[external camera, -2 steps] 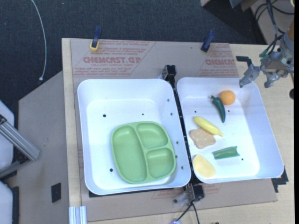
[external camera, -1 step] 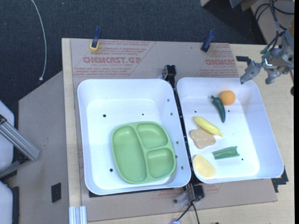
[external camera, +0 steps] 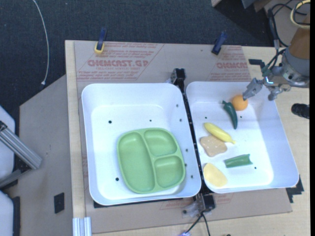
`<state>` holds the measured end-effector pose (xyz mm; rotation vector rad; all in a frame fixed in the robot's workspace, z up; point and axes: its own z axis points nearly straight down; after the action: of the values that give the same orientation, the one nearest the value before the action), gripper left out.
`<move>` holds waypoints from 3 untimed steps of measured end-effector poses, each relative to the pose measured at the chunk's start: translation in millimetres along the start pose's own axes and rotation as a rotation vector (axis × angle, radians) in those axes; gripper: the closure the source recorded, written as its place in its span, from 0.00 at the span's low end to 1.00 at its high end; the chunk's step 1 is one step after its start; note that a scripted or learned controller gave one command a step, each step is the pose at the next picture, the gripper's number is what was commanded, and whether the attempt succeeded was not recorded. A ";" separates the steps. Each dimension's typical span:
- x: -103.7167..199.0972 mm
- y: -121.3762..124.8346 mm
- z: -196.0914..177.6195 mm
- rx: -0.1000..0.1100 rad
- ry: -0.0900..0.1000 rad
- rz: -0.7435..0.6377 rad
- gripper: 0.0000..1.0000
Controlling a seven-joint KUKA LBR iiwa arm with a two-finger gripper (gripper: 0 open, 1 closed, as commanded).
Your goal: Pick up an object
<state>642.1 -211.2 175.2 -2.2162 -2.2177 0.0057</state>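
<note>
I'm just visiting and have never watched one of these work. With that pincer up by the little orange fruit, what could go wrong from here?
1. The orange fruit is round, so the open pincer could nudge it and it might roll off.
2. The dark green pepper touches the fruit, so it may get pushed or grabbed too.
3. Both lie near the right bin wall, leaving little room.

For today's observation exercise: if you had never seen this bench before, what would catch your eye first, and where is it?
First, the green divided plate, lying alone in the left bin. Next, the toy food scattered in the right bin: an orange at the far end, touching a dark green pepper, with a banana nearer the middle. The gripper hovers above the orange, fingers spread.
</note>
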 end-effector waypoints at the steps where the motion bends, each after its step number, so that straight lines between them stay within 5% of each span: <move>1: 0.3 -8.2 61.8 0.001 0.000 0.001 0.00; 2: 0.0 -7.5 90.1 -0.008 -0.003 0.001 0.00; 3: -0.1 -7.0 79.1 -0.010 -0.004 0.000 1.00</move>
<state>634.6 -211.2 96.1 -2.2231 -2.2249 -0.0002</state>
